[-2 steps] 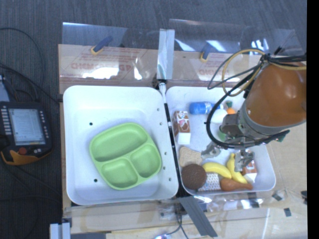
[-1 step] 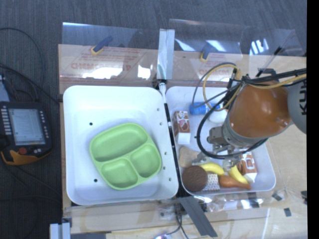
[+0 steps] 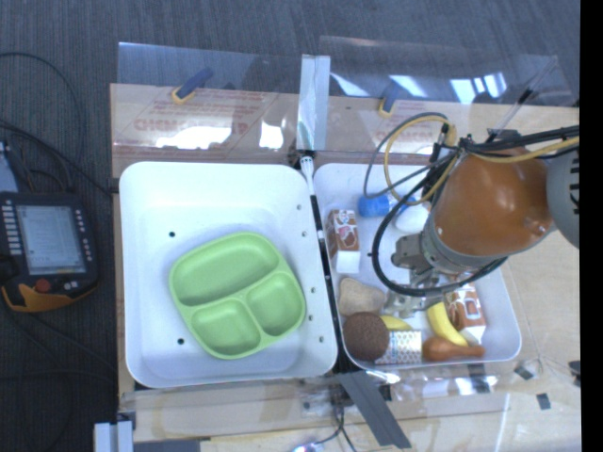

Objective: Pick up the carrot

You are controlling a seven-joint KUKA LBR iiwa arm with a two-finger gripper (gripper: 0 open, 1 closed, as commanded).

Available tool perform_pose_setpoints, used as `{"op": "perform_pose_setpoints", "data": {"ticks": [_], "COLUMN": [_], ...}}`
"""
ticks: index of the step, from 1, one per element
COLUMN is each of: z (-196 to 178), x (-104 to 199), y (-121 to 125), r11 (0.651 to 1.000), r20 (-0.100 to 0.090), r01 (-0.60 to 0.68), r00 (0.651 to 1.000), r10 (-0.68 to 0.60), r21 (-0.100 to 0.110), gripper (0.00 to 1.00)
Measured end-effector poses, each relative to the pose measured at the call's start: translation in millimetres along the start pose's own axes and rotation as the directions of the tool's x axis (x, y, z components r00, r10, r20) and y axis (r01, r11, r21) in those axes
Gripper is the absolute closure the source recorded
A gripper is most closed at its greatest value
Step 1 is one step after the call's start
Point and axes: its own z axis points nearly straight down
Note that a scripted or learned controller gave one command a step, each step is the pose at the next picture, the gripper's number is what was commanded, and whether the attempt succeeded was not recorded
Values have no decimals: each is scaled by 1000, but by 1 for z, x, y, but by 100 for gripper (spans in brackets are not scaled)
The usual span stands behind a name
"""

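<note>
The carrot (image 3: pixel 453 350) is a short orange-red piece lying along the front wall of the right bin (image 3: pixel 509 342), just in front of a yellow banana (image 3: pixel 441 323). My gripper (image 3: pixel 411 297) hangs low in the middle of that bin under the orange wrist band (image 3: pixel 490 205), which covers most of it. The gripper stands left of and behind the carrot, close to the banana's upper end. Nothing is seen held.
Around the gripper lie a brown ball (image 3: pixel 366 335), a tan bread-like piece (image 3: pixel 356 295), a silver packet (image 3: pixel 405 345), two red-and-white wrappers (image 3: pixel 344 229) (image 3: pixel 467 307) and a blue item (image 3: pixel 374 203). The left bin (image 3: pixel 151 205) holds a green divided plate (image 3: pixel 238 293). Black cables loop above the wrist.
</note>
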Motion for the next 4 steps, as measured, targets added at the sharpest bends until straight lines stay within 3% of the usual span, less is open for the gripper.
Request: {"op": "perform_pose_setpoints", "data": {"ticks": [1, 2, 3, 4], "z": [-137, -117, 17, -73], "x": [-17, -44, -2, 41], "y": [-25, -64, -153, -168], "r11": [986, 875, 962, 966], "r20": [1, 11, 7, 0], "r01": [164, 483, 271, 257], "r00": [986, 876, 963, 966], "r10": [-164, -483, -270, -257], "r21": [-14, -21, -25, -10], "gripper": [100, 100, 100, 100]}}
